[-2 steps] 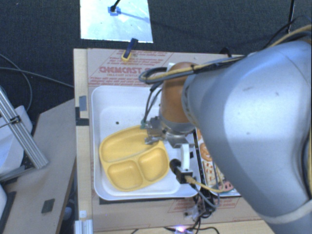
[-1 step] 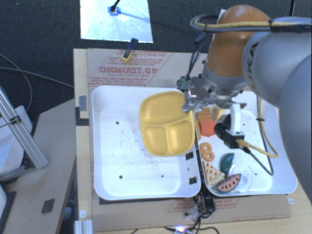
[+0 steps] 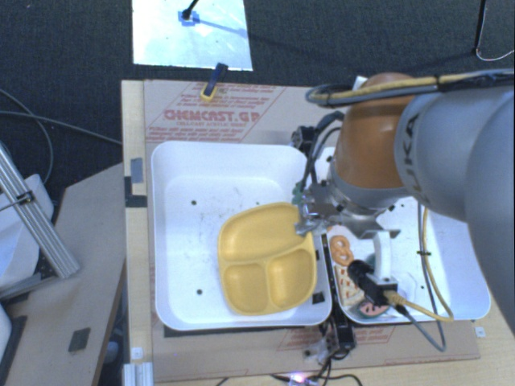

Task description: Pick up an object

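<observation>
**A:** What lay nearest in the bins?

**B:** A yellow plate. It sat flat in the near right part of the left bin, with two small wells at its near end and the big well beyond them. Just past the wall, in the right bin, sat a pretzel.

**A:** And the claw?

**B:** The claw hung over the wall between the bins, at the plate's far right rim. The wrist covered it from above, so I could not tell how far open it was. I made out nothing held in it.

**A:** Which way did the plate lie from it?

**B:** Left and nearer, close by, with its long side running roughly near to far. I judged that a short shift left would bring the claw over that right rim. The pretzel lay just nearer and to the right.

**A:** Farther back?

**B:** The left bin's speckled floor, then lettered cardboard past its far wall.
</observation>
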Motion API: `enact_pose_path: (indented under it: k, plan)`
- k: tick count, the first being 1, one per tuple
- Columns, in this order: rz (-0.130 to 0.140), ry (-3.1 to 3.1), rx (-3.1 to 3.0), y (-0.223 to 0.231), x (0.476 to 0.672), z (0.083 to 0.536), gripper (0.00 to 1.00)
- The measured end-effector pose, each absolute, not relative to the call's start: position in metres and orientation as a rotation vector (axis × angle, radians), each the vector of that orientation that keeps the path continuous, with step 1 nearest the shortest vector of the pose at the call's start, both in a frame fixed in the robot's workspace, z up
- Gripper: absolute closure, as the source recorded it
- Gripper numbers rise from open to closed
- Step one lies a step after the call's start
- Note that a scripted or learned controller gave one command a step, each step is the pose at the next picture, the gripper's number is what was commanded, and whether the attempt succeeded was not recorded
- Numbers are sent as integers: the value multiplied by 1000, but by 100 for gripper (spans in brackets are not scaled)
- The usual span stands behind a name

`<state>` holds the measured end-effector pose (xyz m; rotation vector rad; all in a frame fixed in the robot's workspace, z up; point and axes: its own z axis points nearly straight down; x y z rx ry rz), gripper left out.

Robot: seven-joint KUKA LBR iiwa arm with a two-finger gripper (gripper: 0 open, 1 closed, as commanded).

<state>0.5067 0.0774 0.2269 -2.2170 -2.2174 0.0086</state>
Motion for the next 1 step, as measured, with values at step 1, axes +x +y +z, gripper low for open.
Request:
enact_pose_path:
  k: [1]
  plan:
    - [-3,-2229,-2214,104,486,270,100]
